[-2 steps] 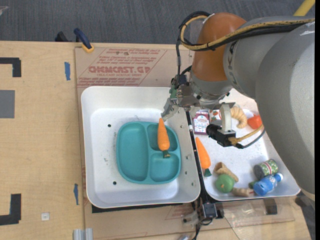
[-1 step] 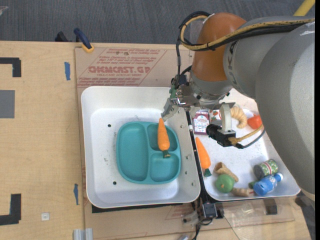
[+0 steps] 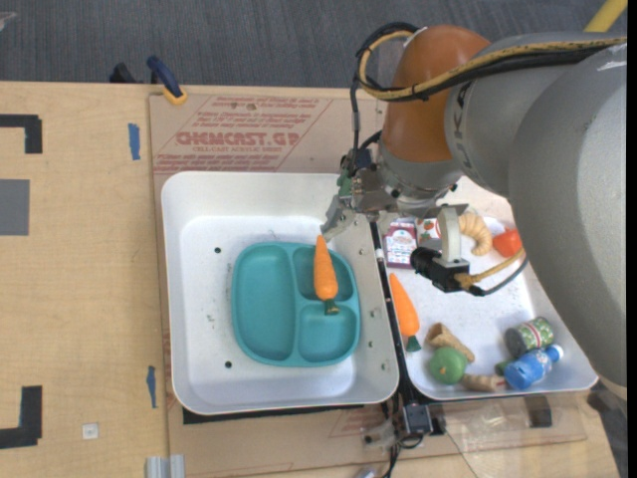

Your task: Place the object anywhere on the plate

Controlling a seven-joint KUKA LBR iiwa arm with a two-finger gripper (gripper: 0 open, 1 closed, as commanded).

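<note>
Below you, two shallow white bins sit side by side at the centre and lower right of the frame. The left bin (image 3: 189, 267) holds a teal divided plate (image 3: 269, 312), and an orange carrot (image 3: 324, 272) lies on the plate's upper right compartment, its green stem end pointing toward the bottom of the frame. Your gripper (image 3: 343, 212) sits just above the carrot's tip, near the ridge where the bins meet; whether it grasps anything cannot be told. The right bin (image 3: 557, 366) holds a second carrot (image 3: 403, 307), a green pear (image 3: 448, 366), a blue bottle (image 3: 528, 366), a can (image 3: 532, 335) and a small red-and-white box (image 3: 400, 242). White floor shows around the plate's left side.
</note>
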